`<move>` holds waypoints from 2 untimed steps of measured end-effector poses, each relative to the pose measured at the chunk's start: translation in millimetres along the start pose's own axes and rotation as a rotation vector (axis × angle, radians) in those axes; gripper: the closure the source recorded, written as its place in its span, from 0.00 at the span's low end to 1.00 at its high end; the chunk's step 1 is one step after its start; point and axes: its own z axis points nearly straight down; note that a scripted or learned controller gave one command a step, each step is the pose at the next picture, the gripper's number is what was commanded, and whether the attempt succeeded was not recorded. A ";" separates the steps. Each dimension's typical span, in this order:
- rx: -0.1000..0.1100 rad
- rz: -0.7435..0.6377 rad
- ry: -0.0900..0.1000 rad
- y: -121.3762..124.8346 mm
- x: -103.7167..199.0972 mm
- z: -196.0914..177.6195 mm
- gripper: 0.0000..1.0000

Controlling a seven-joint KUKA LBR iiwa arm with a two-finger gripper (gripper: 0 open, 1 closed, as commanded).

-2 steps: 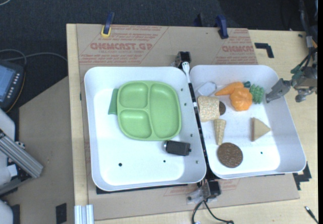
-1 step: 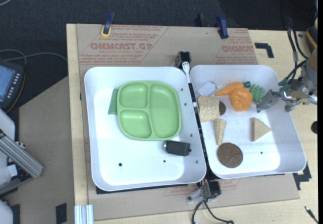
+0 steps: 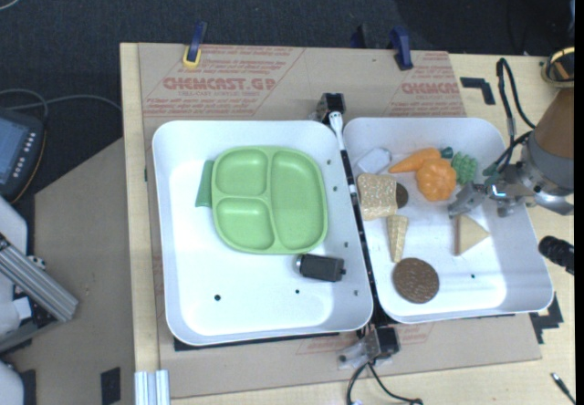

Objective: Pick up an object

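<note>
The arm (image 3: 555, 143) comes in from the right, and the gripper (image 3: 478, 200) hangs low over the right bin (image 3: 525, 289), its metal tips right by the top corner of a pale cheese-like wedge (image 3: 470, 234); whether it is set wide or pinched together cannot be told from this angle, and nothing can be seen caught in it. That wedge looks the likeliest target, lying flat on the bin floor just below the tool, and there lies the risk: a thin, flat, sloped piece gives little to squeeze, so a closing grasp could skate off the edge and merely nudge it toward the bin wall. To the left, close by, an orange pepper-like toy (image 3: 437, 179) sits against a carrot (image 3: 416, 160) with a green leafy bit (image 3: 464, 166) beside it; a descent slightly off line could land between these and the wedge and grip air. Further left stand a speckled bread-like block (image 3: 376, 194), a narrow tan wedge (image 3: 397, 236) and a round brown cookie (image 3: 416, 279), well clear of the tool. The left bin (image 3: 178, 212) holds a green divided plate (image 3: 270, 198) and a small dark block (image 3: 320, 267), far from the action. The tight cluster also means a lift could drag a neighbour along and drop it.
</note>
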 end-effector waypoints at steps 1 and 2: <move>-0.002 0.000 0.000 -0.5 0.9 53.5 0.00; -0.009 0.001 -0.004 1.1 -0.2 39.0 1.00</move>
